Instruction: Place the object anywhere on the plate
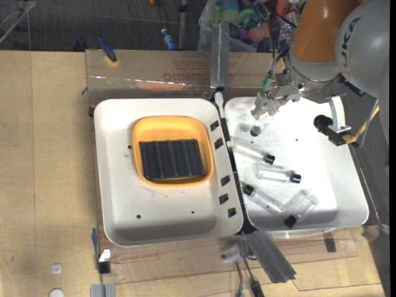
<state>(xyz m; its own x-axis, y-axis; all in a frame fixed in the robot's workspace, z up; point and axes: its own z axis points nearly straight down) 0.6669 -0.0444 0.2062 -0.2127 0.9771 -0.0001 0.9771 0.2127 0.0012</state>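
Tubes, 4 clear ones with black caps, lie scattered in the right bin [346, 184]: tube 1 [253, 151] near the divider, tube 2 [278, 176] at mid-bin, tube 3 [263, 198] below it, tube 4 [301, 206] toward the near wall. Left of them, the orange plate [139, 132] sits in the left bin [114, 209], carrying a black ribbed insert [171, 159]. Gripper [265, 111] hangs over the right bin's far-left corner; whether the jaws are open or closed cannot be told.
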